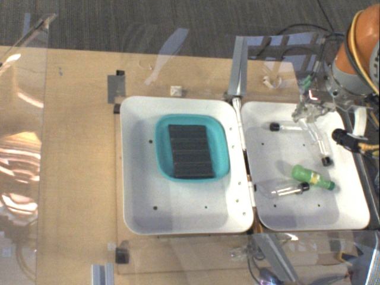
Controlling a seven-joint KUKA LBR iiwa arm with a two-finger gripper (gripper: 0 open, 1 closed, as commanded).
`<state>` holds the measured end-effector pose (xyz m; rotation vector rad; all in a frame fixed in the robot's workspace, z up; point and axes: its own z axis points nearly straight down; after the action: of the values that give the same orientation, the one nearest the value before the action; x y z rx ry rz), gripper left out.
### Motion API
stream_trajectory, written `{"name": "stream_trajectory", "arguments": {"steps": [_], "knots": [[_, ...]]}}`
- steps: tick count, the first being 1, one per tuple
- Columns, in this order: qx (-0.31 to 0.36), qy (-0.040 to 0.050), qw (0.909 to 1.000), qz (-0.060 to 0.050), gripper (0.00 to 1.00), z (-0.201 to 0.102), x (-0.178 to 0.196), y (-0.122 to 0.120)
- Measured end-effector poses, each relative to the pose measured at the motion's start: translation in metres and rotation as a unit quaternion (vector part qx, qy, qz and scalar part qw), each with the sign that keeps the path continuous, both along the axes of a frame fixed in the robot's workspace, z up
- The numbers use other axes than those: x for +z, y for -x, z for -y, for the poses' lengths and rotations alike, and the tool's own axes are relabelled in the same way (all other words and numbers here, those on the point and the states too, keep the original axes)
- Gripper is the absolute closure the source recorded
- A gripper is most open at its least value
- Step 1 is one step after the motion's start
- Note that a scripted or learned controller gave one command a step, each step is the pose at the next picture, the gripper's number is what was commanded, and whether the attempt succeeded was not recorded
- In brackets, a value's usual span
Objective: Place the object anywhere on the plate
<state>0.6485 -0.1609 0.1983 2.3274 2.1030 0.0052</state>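
Observation:
A teal plate (221, 153) lies in the left bin (178, 218), with a dark ribbed block (190, 151) resting on it. In the right bin (309, 218) lie a green bottle (312, 177), a clear dropper with a black cap (289, 189), and two more clear tubes with black ends (285, 126) (319, 143). My gripper (309, 113) hangs over the far edge of the right bin, above the clear tubes. The green bottle lies well below it toward the bin's front.
A grey bracket (238, 67) stands upright behind the seam between the bins. A black cable end (347, 140) juts in at the right bin's right side. Wooden benchtop (65, 159) stretches to the left under a clear sheet.

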Motion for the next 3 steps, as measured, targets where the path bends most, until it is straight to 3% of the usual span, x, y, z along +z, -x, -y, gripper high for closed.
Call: {"name": "stream_trajectory", "arguments": {"steps": [1,2,3], "knots": [[-0.004,-0.0007,1.0,-0.001,1.0,-0.052,-0.025,0.052],[0.05,-0.0007,0.9987,0.0,1.0,-0.129,-0.013,0.079],[0.05,-0.0007,0.9988,0.0,0.0,-0.128,-0.013,0.079]]}}
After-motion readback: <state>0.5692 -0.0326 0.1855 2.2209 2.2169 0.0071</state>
